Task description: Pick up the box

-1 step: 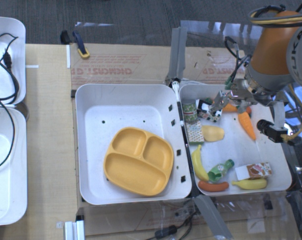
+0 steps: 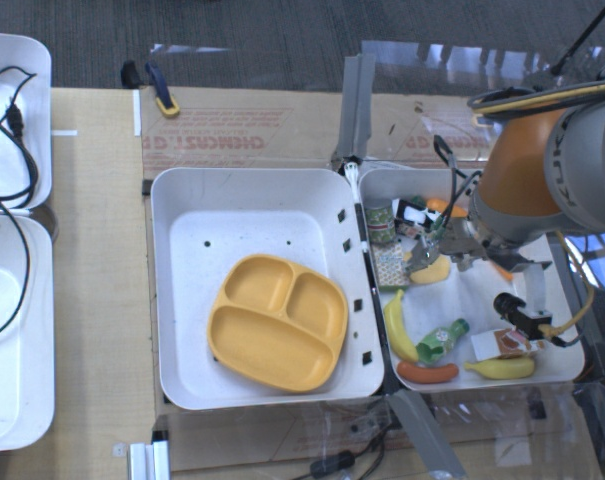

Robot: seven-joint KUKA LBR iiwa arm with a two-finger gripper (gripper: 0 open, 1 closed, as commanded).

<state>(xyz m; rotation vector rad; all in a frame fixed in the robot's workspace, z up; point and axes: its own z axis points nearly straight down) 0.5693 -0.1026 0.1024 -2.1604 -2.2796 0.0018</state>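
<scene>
A sausage (image 2: 428, 372) and banana (image 2: 499, 368) are seen at the right bin's (image 2: 572, 363) lower edge. The tool (image 2: 422, 258) is lowered beside the box (image 2: 390, 263); its opening cannot be told. A neighbouring item could be grabbed instead amid such crowding.

- 2 white bins (image 2: 172, 268) on surface, side by side
- 1 yellow divided plate (image 2: 278, 321), in left bin
- 2 bananas (image 2: 397, 328), right bin, 6–7 o'clock
- 1 green bottle (image 2: 442, 339)
- 1 hot dog (image 2: 428, 372), 6 o'clock edge
- 1 small box (image 2: 508, 342), approx. 4 o'clock
- rest under arm: can't count
</scene>
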